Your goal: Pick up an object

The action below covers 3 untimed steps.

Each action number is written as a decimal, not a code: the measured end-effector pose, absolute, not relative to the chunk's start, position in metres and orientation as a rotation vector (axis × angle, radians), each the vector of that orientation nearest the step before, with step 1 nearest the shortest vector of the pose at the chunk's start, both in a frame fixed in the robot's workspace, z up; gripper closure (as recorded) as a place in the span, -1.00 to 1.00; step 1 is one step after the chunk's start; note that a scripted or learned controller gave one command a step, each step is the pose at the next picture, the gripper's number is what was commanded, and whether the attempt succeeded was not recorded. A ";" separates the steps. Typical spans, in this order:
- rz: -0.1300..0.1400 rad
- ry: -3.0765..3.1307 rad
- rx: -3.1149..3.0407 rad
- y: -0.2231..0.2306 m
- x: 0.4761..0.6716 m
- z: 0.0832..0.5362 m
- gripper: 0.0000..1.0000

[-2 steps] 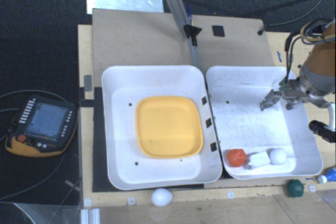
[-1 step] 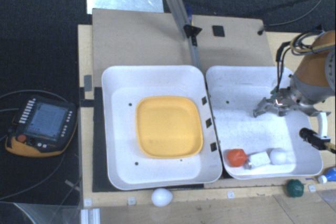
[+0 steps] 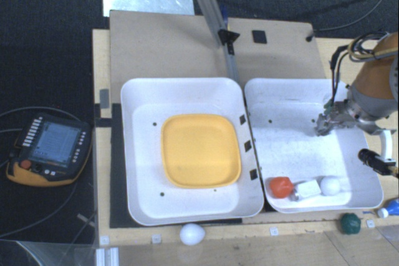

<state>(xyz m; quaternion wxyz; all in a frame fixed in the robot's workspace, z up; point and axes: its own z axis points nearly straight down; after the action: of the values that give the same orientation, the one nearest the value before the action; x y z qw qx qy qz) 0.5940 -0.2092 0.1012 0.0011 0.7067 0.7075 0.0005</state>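
Three small things are seen bunched along the near wall of the right bin [image 3: 293, 96]: a red piece [image 3: 280, 186], a white block [image 3: 307, 189] touching it, and a white ball [image 3: 330, 185] just beside the block. Any of them is judged a fair candidate for the pick. All three are taken to be light. The red piece looks rounded and possibly soft, so a hold across its middle is advised. The block appears stiff and flat-sided, and is best taken across its shorter sides. The ball is judged smooth and likely to slip or roll, and only a grip square across its widest part is thought safe. Little room is left for a finger on the wall side, and the crowding is reckoned a hazard.

The tool [image 3: 325, 124] is seen low over the right bin's floor, near its right wall and well apart from the cluster. Nothing is seen held in it; whether its fingers are wide or narrow cannot be told at this size. The arm [image 3: 374, 81] is seen bent in from the right, its orange band above the wrist.

A yellow plate [image 3: 201, 150] lies in the left bin [image 3: 140, 134]. On the worktop [image 3: 274, 59], a white egg [image 3: 192, 233] and a green ball [image 3: 350, 223] lie outside the bins.
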 end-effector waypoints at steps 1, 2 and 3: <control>0.005 2.220 2.216 -0.201 0.592 0.158 1.00; 0.004 2.220 2.217 -0.193 0.590 0.205 1.00; 0.002 2.221 2.219 -0.193 0.590 0.230 1.00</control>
<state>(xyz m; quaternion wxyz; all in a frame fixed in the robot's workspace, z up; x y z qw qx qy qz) 0.5902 -0.1928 0.2304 0.0012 0.7067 0.7075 0.0007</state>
